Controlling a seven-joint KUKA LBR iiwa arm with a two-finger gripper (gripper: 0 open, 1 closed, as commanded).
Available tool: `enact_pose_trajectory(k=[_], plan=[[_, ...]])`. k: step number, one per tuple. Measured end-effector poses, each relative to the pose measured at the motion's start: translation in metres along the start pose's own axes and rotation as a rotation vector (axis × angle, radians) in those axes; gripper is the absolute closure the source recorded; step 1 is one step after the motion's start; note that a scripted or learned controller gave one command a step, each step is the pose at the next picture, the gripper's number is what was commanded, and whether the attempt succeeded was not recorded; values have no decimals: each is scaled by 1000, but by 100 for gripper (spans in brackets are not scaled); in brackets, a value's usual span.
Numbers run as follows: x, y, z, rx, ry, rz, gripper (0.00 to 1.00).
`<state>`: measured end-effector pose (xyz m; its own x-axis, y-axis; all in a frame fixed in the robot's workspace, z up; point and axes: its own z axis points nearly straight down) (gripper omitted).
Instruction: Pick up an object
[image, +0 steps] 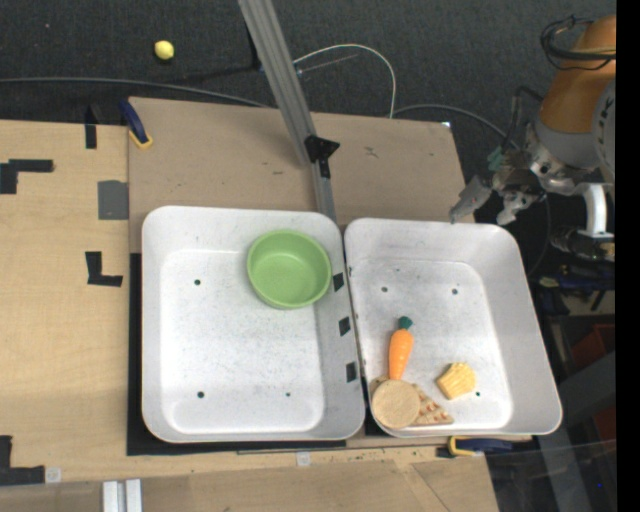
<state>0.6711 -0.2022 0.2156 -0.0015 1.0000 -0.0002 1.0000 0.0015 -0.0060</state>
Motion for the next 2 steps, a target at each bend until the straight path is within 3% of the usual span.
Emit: enact_pose_trajectory(k=[2], plan=[[14,-2,102,1,1,-1,0]])
